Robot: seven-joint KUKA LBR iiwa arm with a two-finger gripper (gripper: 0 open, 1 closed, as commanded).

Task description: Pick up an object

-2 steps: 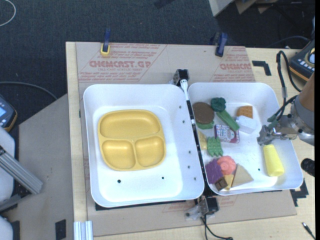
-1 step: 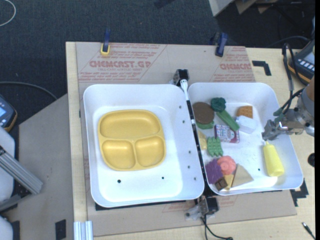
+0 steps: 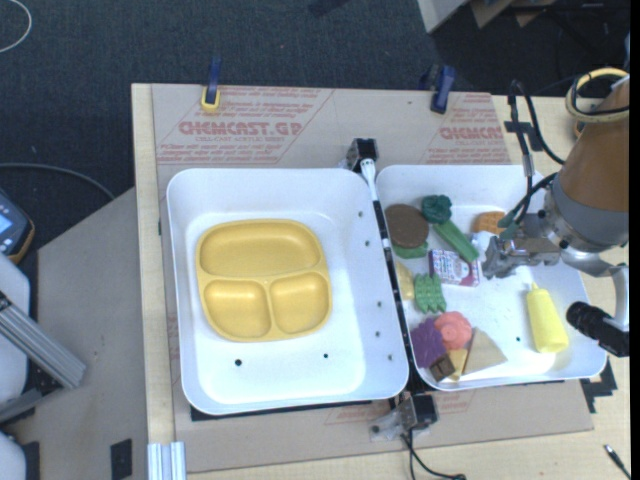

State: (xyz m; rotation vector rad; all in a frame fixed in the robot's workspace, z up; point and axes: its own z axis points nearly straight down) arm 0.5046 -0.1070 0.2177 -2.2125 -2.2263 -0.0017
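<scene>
My gripper [image 3: 498,258] hangs low over the middle of the right bin [image 3: 500,180], its dark fingers pointing left toward a purple-and-white pouch [image 3: 450,266]. An orange piece [image 3: 488,222] lies just behind it. Left of the pouch sit a brown round cookie [image 3: 407,226], a green broccoli-like toy [image 3: 444,224] and a small green block [image 3: 429,294]. A yellow corn-like piece [image 3: 546,319] lies to the right front. At the bin's front are a purple grape cluster [image 3: 428,341], a pink round toy [image 3: 453,328] and a tan wedge [image 3: 480,352]. Nothing shows between the fingers.
The left bin [image 3: 190,208] holds a yellow three-compartment plate [image 3: 264,277]. Blue and yellow clamps [image 3: 211,86] pin the cardboard at the back. The arm's orange band [image 3: 602,168] and grey wrist cover the right bin's far right side.
</scene>
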